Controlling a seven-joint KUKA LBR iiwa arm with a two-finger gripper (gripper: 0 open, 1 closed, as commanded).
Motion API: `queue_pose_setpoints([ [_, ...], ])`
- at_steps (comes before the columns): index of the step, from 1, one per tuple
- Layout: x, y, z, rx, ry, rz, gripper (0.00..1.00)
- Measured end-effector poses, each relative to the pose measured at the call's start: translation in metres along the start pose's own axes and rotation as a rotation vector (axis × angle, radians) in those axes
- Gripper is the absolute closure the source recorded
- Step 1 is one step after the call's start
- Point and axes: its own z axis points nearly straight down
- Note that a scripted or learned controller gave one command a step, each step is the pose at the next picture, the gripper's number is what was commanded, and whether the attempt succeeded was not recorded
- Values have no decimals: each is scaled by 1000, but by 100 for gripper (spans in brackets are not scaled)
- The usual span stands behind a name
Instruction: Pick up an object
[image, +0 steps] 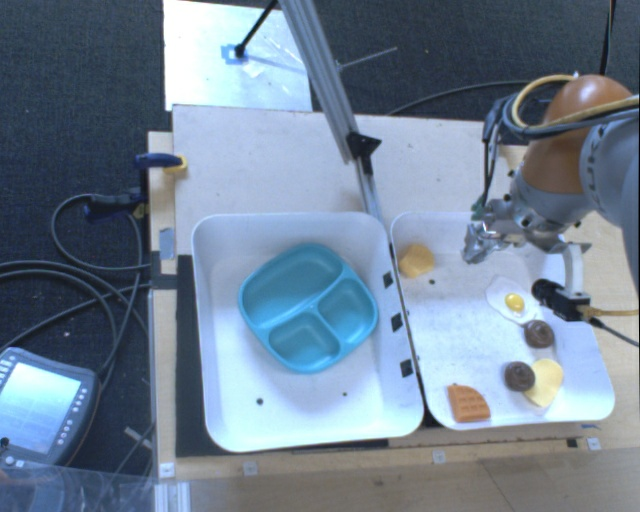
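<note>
Yellow chunk (416, 261) sits nearest the claw (478, 243) in right bin (600, 400); can't tell claw state, so you should center over it before descending.

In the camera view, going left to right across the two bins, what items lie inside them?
Blue divided plate → yellow chunk → orange cracker → fried egg. The two brown cookies and the yellow piece further right overlap in order, so I leave them out.
</note>
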Motion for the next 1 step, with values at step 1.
queue_pose_setpoints([
  [1,0,2,-51,0,0,-5,100],
])
